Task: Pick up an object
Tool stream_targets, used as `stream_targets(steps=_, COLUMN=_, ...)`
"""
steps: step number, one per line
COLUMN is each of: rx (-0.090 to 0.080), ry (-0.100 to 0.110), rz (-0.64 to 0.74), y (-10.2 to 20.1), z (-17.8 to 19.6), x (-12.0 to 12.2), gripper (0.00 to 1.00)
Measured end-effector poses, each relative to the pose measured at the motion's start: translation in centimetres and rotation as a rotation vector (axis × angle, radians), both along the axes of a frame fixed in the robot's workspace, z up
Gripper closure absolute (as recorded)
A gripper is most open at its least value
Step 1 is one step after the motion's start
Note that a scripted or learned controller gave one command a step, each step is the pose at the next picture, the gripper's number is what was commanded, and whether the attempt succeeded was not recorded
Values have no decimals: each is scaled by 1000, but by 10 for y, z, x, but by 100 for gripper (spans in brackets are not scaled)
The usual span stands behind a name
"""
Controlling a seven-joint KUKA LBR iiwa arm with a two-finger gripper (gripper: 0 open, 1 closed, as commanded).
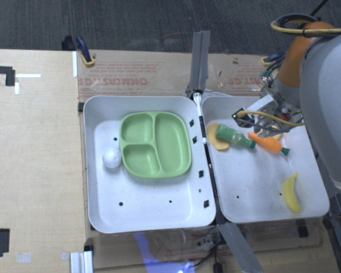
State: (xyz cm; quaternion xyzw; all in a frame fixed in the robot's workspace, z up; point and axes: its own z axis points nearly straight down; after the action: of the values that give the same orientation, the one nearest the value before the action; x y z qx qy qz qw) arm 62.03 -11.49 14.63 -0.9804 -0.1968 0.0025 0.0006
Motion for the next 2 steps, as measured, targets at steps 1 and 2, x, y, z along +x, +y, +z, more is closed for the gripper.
stream_targets(steps=1, rx=-1, ry=-2, rz=-177, y=-3, z=-55, x=21, gripper=100)
stream_targets(steps=2, rx=-2, ry=1, rz=-172, y=-3, z=-46, x=21, gripper=100)
